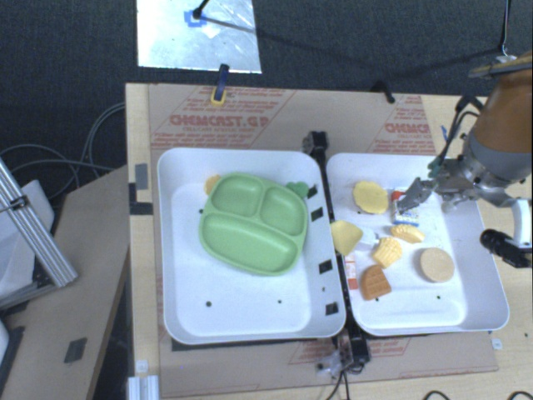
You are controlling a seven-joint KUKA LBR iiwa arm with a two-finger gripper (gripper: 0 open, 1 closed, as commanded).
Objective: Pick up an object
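1. The desk (250,111) carries two white bins side by side; the left bin (179,257) holds a green divided plate (254,223).
2. The right bin (475,294) holds small food toys: a yellow round piece (370,197), a yellow wedge (345,237), a corn piece (387,251), an orange piece (375,282) and a beige round cookie (435,265).
3. The gripper (406,209) is low over the right bin, just beside the yellow round piece and just above a small orange-yellow piece (408,233).
4. I cannot tell if the fingers are spread or pressed together; nothing is seen between them.
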